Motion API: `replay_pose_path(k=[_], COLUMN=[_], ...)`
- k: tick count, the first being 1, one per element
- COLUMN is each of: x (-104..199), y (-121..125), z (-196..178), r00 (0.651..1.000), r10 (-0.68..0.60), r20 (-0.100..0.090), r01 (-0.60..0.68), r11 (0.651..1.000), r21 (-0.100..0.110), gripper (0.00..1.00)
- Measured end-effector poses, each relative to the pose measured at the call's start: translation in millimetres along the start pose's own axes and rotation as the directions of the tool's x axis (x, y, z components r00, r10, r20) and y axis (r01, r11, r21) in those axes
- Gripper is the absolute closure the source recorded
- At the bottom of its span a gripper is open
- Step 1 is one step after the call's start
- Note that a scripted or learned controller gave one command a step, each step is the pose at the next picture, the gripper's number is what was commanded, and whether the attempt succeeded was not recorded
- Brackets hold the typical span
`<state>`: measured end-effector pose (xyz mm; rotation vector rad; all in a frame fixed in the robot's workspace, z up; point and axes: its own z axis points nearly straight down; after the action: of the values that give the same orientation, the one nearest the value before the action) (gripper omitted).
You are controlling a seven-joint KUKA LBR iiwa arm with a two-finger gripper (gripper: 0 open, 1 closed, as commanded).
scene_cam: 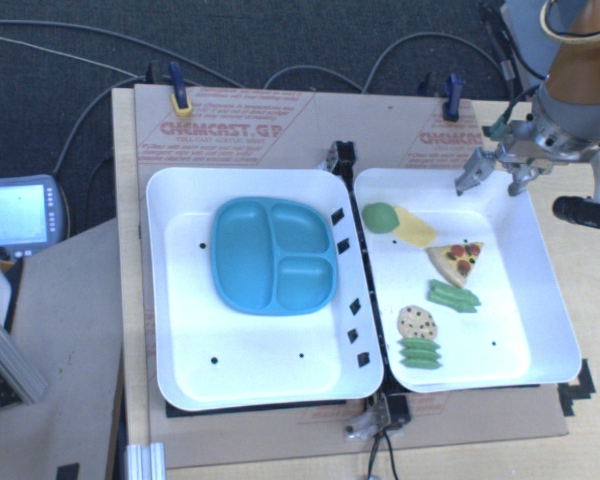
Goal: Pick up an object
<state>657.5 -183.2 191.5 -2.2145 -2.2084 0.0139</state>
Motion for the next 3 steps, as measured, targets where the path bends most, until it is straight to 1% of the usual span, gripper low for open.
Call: replay_pose_path(k=[1, 2, 3], x=[0.9, 3.9, 14.0], y=[2.9, 6.8, 7.4], z=[-10.4, 31.4, 87.3], r00=[1.0, 1.0, 1.0], r10=[-0.003, -0.005, -0.005], r20=[0.003, 0.003, 0.002], r01=[0.003, 0.005, 0.005], r11=[1.0, 1.0, 1.0], r21=[-0.015, -0.012, -0.01], gripper=[0.0, 0.0, 0.0])
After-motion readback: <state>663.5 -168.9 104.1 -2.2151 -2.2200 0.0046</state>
